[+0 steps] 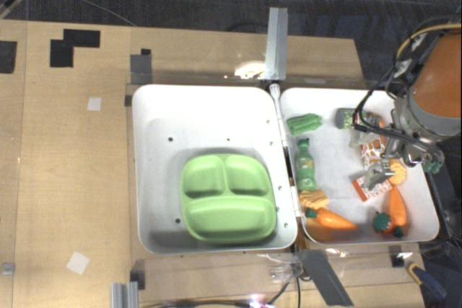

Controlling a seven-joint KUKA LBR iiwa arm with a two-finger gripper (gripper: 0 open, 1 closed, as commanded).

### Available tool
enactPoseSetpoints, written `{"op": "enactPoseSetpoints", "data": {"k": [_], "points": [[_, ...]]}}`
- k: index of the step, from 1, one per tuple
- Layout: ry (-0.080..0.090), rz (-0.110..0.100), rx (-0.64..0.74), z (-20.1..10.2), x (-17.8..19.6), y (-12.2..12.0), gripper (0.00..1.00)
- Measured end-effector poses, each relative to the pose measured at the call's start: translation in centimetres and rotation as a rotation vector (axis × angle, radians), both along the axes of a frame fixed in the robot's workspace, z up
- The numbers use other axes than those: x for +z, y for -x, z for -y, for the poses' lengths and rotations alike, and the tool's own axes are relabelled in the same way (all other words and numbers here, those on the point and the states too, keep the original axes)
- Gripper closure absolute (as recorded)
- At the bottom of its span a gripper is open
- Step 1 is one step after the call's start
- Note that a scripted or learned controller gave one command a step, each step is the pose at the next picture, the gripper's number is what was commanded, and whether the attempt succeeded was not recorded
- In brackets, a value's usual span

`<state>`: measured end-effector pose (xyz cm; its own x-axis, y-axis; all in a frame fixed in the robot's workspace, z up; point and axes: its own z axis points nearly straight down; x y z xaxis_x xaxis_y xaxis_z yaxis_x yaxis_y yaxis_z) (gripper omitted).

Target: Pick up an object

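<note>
Camera view, down at a slant on two white bins on the counter. Left bin (155,155): green tray (227,197), nothing else. Right bin (433,227): green bottle (304,164) with its long axis running up-down along the left wall, a green packet (304,123) above it, a carrot (332,221) lying across the front, a second carrot (396,208) upright-slanted at front right, a red-and-white wrapper (369,187) between them.

Arm (437,86) in from the right, orange band over the bin's far right corner, wrist pointing down and leftward. Gripper (382,171) low over the right half, just above the wrapper and the top of the second carrot; cannot tell open or shut, nothing seen held.

Nearest targets: wrapper directly below, second carrot just toward the front, its axis roughly front-to-back. Bottle and first carrot well off to the left. Likely a short straight descent.
</note>
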<state>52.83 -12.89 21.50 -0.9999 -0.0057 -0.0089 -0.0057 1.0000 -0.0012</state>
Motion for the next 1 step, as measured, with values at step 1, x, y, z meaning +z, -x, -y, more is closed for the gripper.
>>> {"op": "enactPoseSetpoints", "data": {"k": [1], "points": [[0.0, 0.008, -0.079, 0.38, -12.32, -1.14, 0.0]]}}
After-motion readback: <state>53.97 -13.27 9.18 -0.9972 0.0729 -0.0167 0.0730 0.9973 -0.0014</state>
